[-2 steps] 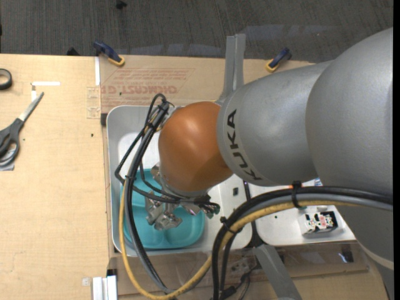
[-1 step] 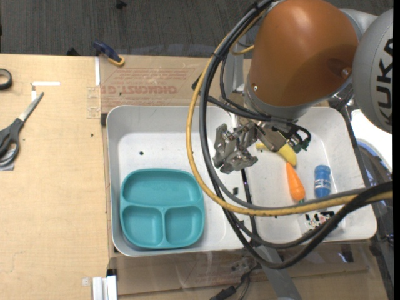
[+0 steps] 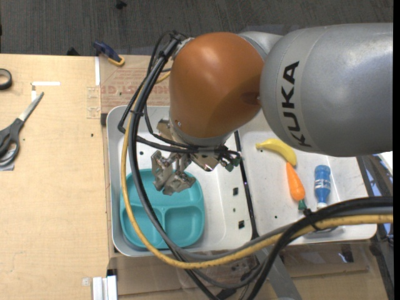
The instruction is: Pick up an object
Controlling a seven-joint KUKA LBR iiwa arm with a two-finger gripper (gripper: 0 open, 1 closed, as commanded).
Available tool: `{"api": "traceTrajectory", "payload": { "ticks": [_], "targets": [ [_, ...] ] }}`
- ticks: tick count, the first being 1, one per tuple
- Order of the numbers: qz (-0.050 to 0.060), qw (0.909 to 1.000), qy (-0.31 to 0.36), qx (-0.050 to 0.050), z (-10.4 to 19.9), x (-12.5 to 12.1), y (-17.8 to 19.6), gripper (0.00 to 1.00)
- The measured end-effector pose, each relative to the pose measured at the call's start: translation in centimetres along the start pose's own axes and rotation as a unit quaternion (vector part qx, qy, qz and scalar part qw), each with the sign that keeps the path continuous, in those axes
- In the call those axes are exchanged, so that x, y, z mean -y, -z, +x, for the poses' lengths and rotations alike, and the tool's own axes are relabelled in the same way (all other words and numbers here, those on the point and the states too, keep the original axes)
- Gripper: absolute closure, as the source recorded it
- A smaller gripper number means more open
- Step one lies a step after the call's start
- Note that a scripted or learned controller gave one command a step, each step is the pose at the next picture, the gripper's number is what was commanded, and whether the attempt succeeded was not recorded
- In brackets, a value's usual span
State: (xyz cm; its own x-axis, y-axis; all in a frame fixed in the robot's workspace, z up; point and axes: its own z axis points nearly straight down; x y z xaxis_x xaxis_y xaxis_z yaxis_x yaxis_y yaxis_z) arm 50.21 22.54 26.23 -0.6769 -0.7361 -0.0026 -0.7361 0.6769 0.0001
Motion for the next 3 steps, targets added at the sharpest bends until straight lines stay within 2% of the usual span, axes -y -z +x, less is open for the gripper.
{"api": "traceTrajectory", "payload": {
  "ticks": [1,2,3],
  "targets": [
    [-0.001,0.9399,0.342,0.0,0.6,-0.1,-1.8,1.0],
    [0.0,0.906,0.423,-0.003,5.7,8.9,-16.0,1.0],
    [0.001,0.9967,-0.082,0.0,6.0,2.3,-7.1,1.0]
  ]
}}
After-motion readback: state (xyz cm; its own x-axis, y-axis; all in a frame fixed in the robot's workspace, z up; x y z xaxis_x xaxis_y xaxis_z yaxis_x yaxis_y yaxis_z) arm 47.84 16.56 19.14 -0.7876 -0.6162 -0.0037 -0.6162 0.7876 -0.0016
